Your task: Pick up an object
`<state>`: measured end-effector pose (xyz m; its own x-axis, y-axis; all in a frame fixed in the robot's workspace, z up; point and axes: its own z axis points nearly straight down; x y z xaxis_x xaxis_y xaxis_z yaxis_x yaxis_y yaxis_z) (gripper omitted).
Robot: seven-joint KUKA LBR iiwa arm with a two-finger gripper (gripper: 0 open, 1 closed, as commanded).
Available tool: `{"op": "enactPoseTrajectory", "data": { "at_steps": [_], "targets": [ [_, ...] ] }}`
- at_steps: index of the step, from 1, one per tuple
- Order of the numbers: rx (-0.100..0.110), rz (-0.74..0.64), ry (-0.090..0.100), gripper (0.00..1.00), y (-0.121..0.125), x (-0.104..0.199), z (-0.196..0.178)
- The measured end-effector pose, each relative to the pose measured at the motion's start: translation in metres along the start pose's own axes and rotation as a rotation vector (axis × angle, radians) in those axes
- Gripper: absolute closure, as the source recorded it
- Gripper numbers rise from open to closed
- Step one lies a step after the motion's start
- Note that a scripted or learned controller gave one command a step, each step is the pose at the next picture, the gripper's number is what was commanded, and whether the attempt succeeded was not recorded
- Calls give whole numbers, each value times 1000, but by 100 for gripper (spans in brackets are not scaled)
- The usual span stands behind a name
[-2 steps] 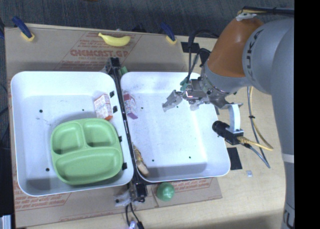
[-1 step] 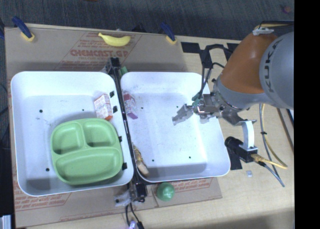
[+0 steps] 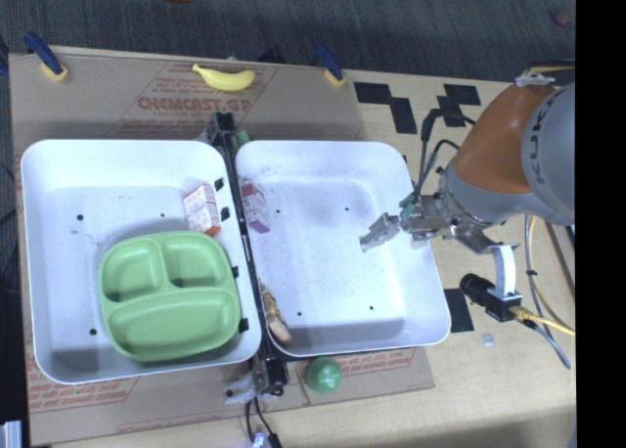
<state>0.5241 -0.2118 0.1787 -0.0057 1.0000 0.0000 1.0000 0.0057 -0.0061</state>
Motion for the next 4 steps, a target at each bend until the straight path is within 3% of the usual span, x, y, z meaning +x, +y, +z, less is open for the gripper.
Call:
{"op": "enactPoseTrajectory", "data": {
  "at_steps": [1,2,3,4],
  "targets": [
    [-3,-2,-1,0,63,1,37],
    [-2,-1,1,0,11,3,87],
    [-2,-2,1,0,-47,28,68],
    [-4,0,1,0,4,1,87]
  ]
}}
